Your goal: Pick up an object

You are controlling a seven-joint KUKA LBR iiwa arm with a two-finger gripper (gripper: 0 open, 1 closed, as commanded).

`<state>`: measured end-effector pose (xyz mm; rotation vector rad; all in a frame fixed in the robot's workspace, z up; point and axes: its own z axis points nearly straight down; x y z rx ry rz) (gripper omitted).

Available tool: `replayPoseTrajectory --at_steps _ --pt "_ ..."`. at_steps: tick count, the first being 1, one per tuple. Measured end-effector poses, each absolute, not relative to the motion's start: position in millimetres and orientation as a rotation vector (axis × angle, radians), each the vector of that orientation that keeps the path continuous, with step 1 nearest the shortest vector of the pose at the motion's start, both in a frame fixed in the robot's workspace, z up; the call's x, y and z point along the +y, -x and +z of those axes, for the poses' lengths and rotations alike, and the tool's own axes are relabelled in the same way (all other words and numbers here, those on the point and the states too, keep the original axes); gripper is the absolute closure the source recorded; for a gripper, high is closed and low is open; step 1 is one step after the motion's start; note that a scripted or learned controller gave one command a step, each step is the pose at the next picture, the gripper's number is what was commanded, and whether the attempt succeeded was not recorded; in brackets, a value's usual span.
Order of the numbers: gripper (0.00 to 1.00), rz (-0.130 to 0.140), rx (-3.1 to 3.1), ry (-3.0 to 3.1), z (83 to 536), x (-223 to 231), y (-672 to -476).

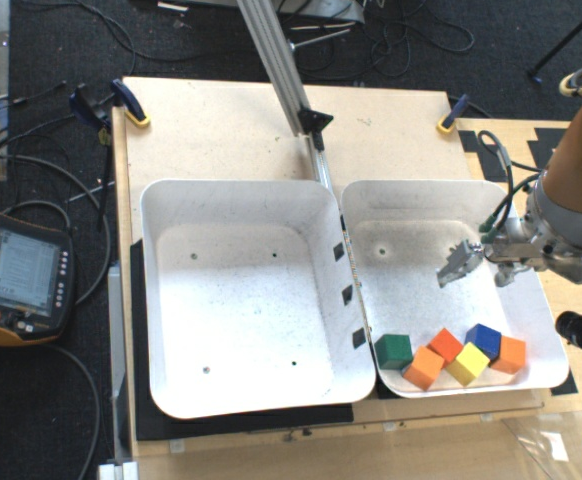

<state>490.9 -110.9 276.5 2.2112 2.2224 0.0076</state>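
Several small blocks lie along the front of the right bin (pixel 411 208): a green block (pixel 394 350), an orange block (pixel 425 368), a red-orange block (pixel 446 345), a yellow block (pixel 468 364), a blue block (pixel 484 339) and another orange block (pixel 511 354). My gripper (pixel 460 264) hangs over the middle of the right bin, behind the blocks and apart from them. Nothing shows between its fingers.
The left bin (pixel 171 208) stands beside the right one, sharing a middle wall. A slanted metal bar (pixel 276 53) crosses the back of the bench. Clamps sit at the bench's rear corners, and a teach pendant (pixel 21 278) lies off to the left.
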Motion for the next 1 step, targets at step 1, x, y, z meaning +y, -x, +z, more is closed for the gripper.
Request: replayPoseTrajectory --at_steps 1 --pt "0.00 0.003 2.216 -2.219 94.8 -102.8 -490.8"
